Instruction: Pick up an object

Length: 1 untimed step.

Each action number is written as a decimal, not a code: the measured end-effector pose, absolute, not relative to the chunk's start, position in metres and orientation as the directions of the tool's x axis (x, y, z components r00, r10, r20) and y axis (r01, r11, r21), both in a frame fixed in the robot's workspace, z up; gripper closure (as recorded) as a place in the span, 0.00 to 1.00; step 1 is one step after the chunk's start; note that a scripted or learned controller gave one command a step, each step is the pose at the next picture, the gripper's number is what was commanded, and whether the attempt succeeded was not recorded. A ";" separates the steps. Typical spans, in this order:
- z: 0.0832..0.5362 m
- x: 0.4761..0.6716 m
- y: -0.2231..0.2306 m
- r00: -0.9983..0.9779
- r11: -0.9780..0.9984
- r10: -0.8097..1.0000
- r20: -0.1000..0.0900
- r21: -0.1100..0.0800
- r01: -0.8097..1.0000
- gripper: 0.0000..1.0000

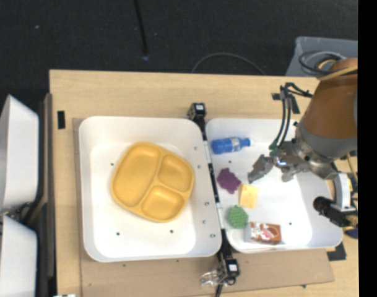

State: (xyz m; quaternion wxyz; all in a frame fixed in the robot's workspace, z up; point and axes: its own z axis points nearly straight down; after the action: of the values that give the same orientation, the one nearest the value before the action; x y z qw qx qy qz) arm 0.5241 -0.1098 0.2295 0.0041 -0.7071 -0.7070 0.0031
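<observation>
In the right bin (pixel 299 135) lie a blue bottle (pixel 229 145), a purple lump (pixel 228 180), a yellow block (pixel 249 196), a green ball (pixel 238 216) and a red-brown packet (pixel 265 232). My gripper (pixel 273 171) hangs over the middle of this bin, just right of the purple lump and above the yellow block. Its two fingers (pixel 257 169) are spread apart and open, with nothing between them. The orange wrist band (pixel 333 107) sits above it at the right.
The left bin (pixel 95 228) holds a yellow three-compartment plate (pixel 152 181). A ridge with black clips (pixel 197 111) divides the two bins. Cables (pixel 290 98) run down the arm. White boxes (pixel 18 153) stand at the far left.
</observation>
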 end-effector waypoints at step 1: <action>0.235 0.527 -0.110 -0.002 0.002 1.000 0.000 0.001 1.000 0.00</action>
State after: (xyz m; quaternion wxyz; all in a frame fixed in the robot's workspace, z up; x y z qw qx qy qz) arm 0.5265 -0.1097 0.2349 -0.0005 -0.7063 -0.7079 -0.0004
